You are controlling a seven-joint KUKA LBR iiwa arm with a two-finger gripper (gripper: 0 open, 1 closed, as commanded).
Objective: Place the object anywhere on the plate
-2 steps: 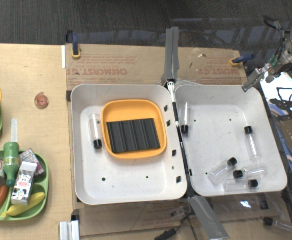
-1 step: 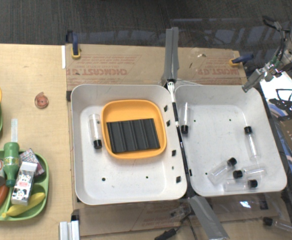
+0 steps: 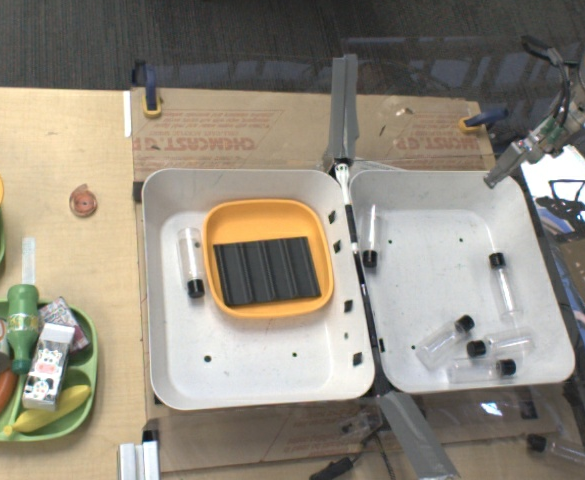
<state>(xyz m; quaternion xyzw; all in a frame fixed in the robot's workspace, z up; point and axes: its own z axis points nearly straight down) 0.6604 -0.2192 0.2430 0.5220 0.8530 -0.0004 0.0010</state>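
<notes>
At right bin's (image 3: pixel 532 268) far corner, gripper (image 3: pixel 504 168) parked high, claw state unclear; clear black-capped vials (image 3: pixel 472 350) unpicked; yellow square plate (image 3: pixel 268 218) awaits delivery.

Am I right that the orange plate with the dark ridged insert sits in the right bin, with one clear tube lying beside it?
Not quite: the camera view shows the orange plate in the left bin, not the right one. The rest holds: one clear tube lies beside it.
</notes>
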